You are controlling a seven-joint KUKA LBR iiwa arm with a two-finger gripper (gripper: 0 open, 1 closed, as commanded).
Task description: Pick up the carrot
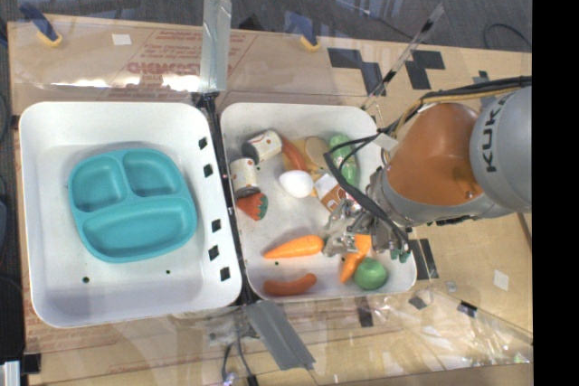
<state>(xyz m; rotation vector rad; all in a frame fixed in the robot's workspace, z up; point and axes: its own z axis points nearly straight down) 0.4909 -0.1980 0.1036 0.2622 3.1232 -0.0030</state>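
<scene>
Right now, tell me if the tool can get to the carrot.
Probably yes. The carrot lies uncovered on the right bin's floor, and the tool hangs just beside its tip, with the sausage lying apart below.

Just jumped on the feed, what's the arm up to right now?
The arm's gripper is down in the right bin, among a pile of toy food. It sits just right of the carrot, which lies flat on the bin floor near a sausage and a white egg. Nothing shows the carrot lifted yet. The left bin holds a teal divided plate.
</scene>
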